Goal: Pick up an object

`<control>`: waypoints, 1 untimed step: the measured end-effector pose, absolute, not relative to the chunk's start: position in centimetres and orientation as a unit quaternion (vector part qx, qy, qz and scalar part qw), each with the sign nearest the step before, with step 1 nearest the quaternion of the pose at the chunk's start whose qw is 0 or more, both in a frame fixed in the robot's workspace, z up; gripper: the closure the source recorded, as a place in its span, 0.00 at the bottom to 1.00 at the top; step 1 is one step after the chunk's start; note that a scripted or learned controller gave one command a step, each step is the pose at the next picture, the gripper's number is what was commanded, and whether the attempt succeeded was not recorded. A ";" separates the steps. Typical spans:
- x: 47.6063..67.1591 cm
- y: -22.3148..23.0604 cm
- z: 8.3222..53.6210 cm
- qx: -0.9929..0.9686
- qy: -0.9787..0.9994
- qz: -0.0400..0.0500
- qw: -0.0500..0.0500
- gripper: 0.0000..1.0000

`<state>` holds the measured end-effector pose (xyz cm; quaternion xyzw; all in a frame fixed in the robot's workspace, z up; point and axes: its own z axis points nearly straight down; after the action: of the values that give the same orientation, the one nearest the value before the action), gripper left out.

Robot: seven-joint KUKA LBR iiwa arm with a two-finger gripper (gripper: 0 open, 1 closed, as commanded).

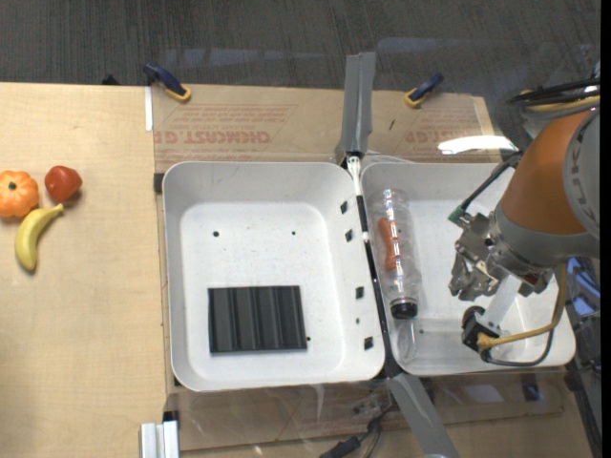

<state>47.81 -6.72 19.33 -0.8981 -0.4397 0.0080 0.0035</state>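
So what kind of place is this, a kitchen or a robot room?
Probably a robot test lab, not a kitchen. A grey and orange robot arm hangs over two white bins on a bench, and cardboard is clamped down with a clip. The banana looks like practice fruit.

My counter is light wood. Two white bins sit on it side by side. A banana, an orange and a red apple lie at its left.

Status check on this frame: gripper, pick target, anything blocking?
Gripper low in right bin, fingers unreadable. Clear bottle lying along bin's left side, apart from gripper. Black ridged tray in left bin. Nothing between gripper and bottle.
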 end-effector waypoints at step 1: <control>47.9 -15.5 29.9 -0.876 -0.482 0.004 0.000 1.00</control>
<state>47.90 -15.51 29.94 -0.8760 -0.4823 0.0036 0.0005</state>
